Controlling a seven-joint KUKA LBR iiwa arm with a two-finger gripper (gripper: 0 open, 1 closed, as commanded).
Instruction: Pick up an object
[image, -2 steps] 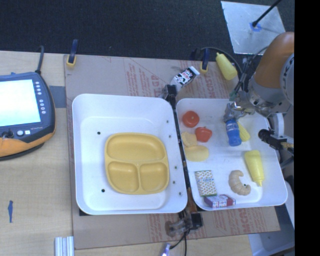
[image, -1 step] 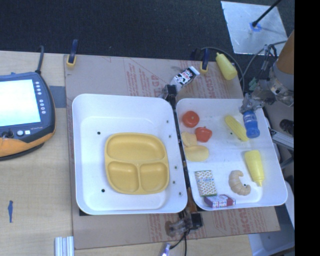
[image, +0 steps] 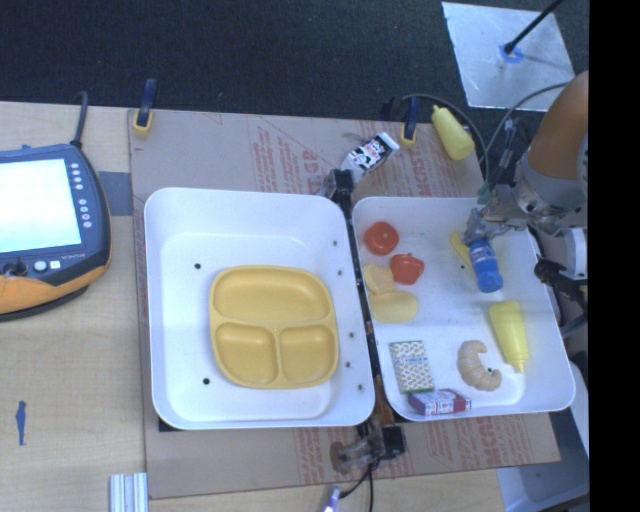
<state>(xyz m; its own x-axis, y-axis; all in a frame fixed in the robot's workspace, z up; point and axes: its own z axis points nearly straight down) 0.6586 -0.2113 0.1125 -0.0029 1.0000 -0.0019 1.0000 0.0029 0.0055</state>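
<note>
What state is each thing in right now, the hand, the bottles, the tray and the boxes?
hand: low over the right bin, at the blue bottle
blue bottle: lying flat
yellow bottle: lying flat
yellow tray: upright in left bin, compartments bare
patterned box: lying flat
red box: lying flat

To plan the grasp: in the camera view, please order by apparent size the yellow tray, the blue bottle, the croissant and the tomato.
1. yellow tray
2. blue bottle and croissant: they look alike, so no ranking
3. tomato
</note>
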